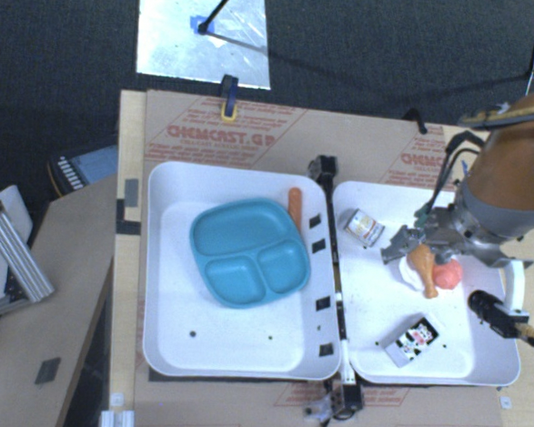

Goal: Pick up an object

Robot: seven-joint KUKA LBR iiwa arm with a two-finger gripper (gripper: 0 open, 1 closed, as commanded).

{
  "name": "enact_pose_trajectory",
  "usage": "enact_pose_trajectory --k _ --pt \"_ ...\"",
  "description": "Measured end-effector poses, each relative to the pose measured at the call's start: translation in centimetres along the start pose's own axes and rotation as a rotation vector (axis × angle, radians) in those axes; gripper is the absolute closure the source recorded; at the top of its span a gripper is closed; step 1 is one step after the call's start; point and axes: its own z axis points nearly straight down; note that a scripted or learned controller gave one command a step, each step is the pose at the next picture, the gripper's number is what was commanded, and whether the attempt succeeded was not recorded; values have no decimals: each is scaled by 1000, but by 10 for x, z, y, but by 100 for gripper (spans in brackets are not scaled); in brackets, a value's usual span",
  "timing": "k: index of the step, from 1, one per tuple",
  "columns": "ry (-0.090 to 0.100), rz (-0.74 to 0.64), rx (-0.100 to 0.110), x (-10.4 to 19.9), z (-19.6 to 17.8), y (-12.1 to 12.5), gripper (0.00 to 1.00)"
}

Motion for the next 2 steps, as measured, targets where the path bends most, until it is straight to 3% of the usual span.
enact_pose_trajectory --k 1,2 --pt "-1 -2 -11 0 -5 2 0" --pt "0 0 -7 3 38 -2 0"
